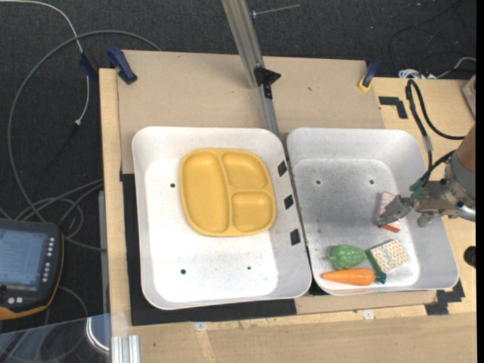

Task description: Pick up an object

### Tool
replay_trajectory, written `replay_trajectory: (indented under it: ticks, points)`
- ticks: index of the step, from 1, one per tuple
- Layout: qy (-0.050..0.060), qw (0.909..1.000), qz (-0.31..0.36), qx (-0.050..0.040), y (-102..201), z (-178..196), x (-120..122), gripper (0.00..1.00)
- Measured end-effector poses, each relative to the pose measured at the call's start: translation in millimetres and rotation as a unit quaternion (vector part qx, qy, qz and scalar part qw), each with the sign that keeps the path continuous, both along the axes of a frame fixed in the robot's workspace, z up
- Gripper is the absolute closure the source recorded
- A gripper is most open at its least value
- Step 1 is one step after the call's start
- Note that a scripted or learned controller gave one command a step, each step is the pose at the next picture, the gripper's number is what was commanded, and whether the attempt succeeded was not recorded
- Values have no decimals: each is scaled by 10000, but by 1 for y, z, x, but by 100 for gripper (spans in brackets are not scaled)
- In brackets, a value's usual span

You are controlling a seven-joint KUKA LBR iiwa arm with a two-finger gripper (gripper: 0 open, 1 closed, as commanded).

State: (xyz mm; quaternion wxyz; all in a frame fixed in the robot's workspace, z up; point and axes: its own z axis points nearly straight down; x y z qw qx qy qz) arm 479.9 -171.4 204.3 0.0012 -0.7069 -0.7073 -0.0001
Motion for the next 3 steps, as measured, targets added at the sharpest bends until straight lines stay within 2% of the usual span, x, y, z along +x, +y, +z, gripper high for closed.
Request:
replay_trajectory:
  ticks: [1,2,3]
  points:
    - [-3,10000,0,-1,0,0,0,0]
    - [32,10000,-5,10,-1,-63,-1,0]
    - [-50,10000,-8,-30,-3,-109,1,0]
